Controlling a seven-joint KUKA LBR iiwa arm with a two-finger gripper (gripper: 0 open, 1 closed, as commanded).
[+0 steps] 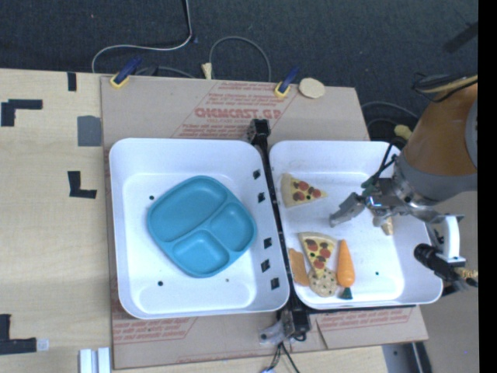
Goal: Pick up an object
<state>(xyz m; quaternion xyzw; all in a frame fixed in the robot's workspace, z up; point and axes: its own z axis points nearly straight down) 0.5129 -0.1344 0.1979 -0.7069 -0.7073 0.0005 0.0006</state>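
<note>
The gripper [365,208] hangs low over the right bin [388,158], its fingers [344,210] spread apart and holding nothing — bare white floor lies beneath them. One pizza slice [300,191] lies near the divider, just left of the fingers; another pizza slice [318,251], a carrot [345,264] and a cookie [322,283] crowd the near edge. In the left bin [128,231] a blue divided plate [202,225] sits centred, with open room all round it.
</note>
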